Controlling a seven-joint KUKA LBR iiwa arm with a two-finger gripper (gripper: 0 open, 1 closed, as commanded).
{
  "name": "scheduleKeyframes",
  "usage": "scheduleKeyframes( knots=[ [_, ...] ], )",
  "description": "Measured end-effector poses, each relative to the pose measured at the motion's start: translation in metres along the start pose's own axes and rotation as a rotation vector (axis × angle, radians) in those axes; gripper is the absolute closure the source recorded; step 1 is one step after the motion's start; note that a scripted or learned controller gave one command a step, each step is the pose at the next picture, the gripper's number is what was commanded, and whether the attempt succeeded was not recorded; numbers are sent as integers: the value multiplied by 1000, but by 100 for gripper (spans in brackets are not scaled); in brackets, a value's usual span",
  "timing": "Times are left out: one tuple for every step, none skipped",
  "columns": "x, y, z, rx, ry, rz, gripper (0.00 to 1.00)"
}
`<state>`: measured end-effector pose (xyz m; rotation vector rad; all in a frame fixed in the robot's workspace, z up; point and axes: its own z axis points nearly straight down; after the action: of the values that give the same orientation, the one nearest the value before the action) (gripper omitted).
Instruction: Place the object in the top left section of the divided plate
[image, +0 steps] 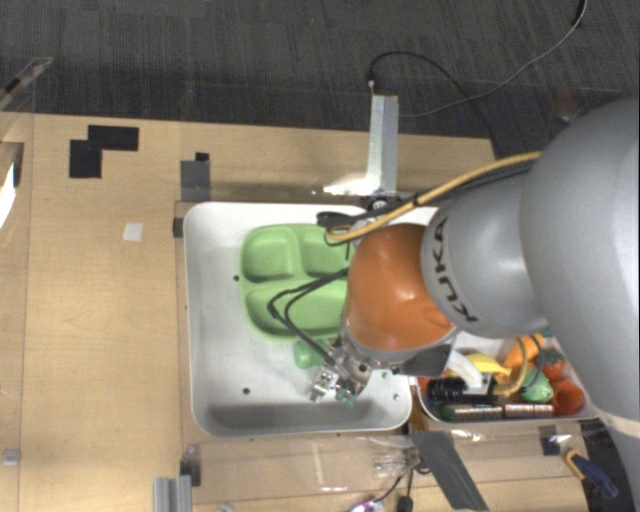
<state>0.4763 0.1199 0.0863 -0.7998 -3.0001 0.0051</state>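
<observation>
Camera view, item one: my gripper (335, 385), low over the left bin (205, 320), near its front wall and just past the front edge of the green plate (285, 275). I cannot tell its state; the metal parts are small and blurred, and my own wrist covers much of them.

Item two: the object. A small green thing (305, 353) lies on the bin floor, touching or just beside the plate's front edge and just beside my gripper. A speck of darker green also shows at the gripper tip. I cannot tell whether these are one thing, nor its shape, its long axis or which way it points.

Item three: my arm. Orange band (390, 295) above the wrist, hanging over the right part of the plate; grey body (545, 250) beyond it, reaching in from the right. A black cable (300, 300) loops from the wrist across the plate.

Item four: green plate, divided, lying flat in the left bin toward its back. Two sections at its left side are visible; the rest is hidden under my arm.

Item five: right bin (430, 410), partly covered by my arm. Contents: a jumble of small things, among them yellow, orange, red and dark pieces, packed close together.

Item six: wooden bench (90, 330) bearing both bins.
</observation>
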Motion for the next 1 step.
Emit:
scheduleKeyframes(
  knots=[
    [-49, -67, -101, -12, -43, -275, 100]
  ],
)
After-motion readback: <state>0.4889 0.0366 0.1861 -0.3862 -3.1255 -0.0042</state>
